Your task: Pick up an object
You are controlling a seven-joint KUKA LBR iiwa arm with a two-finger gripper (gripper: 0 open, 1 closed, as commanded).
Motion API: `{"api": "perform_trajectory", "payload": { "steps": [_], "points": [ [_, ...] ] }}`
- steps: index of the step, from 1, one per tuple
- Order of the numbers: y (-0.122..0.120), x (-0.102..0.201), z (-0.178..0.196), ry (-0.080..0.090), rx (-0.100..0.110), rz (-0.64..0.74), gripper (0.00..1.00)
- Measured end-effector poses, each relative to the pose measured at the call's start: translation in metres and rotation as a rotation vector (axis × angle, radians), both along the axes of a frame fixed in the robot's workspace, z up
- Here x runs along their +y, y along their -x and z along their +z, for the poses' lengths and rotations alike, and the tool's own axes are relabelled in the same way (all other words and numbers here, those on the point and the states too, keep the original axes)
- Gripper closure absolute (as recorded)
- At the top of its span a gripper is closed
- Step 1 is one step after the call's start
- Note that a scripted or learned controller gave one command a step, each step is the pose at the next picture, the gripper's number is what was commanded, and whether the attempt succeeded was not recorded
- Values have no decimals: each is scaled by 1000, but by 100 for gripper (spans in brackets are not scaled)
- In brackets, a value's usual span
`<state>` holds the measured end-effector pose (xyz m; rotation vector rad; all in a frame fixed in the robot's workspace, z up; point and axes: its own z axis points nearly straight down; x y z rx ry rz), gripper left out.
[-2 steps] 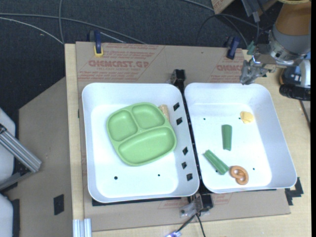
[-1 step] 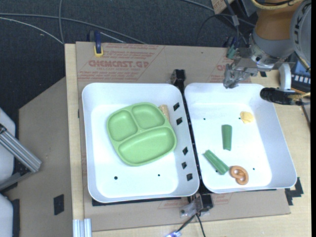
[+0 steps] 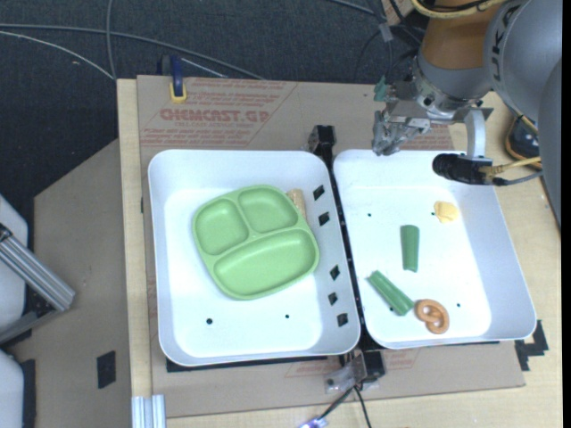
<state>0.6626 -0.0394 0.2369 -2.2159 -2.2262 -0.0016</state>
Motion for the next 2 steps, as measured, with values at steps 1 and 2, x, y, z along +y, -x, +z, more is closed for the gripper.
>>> {"api": "perform_trajectory", "payload": {
  "steps": [1,2],
  "points": [
    [3,51,-12,0,3,0,100],
    [1,100,-20,-1,3,0,100]
  ]
}}
